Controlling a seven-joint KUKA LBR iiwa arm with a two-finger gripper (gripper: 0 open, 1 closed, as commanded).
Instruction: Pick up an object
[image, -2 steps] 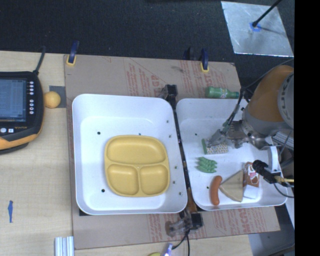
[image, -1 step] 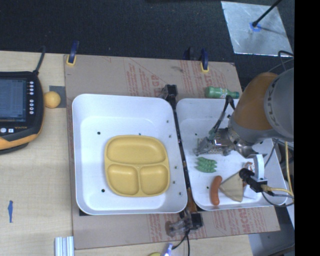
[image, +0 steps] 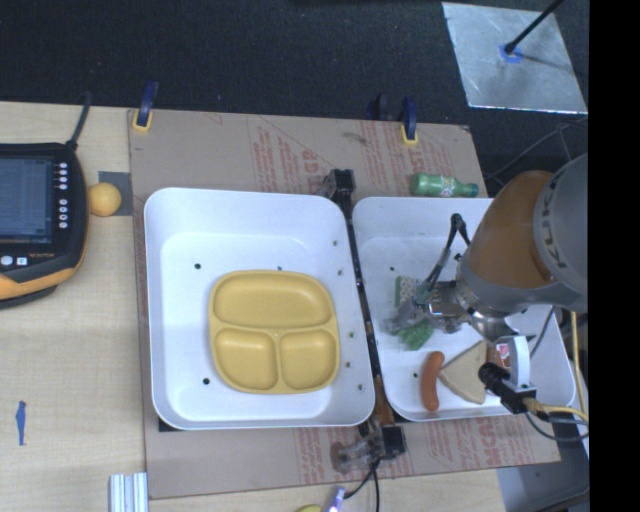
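**Ana:** Tool (image: 418, 318) down low in the right bin (image: 400, 225), right on top of a green item (image: 412, 300) near that bin's left wall. Grey metal parts sit over it, so whether the tool is clenched on it or released, I cannot tell from this angle.

**Ben:** Agreed, too cluttered there. And the arm (image: 520, 245) comes in from the right, orange band and grey body covering much of the bin's right half.

**Ana:** Just in front of the tool, a reddish sausage (image: 431, 381) lies lengthwise on the bin floor. Beside it, to its right, a pale wedge (image: 466, 378), looks like a slice of bread or cheese. The two are close, maybe touching.

**Ben:** Over in the left bin (image: 170, 300), a yellow divided tray (image: 272, 331) lies flat in the middle, one long compartment at the back, two smaller ones at the front.

**Ana:** Outside the bins, a small green bottle (image: 443, 185) lies on its side on the cardboard sheet (image: 250, 150), just behind the right bin.

**Ben:** Far left on the worktop (image: 60, 400), a control pendant (image: 35, 220) with a dark screen, and a yellow ball (image: 104, 198) just beside it.

**Ana:** Blue clamps (image: 146, 105) pin the cardboard at its back edge.
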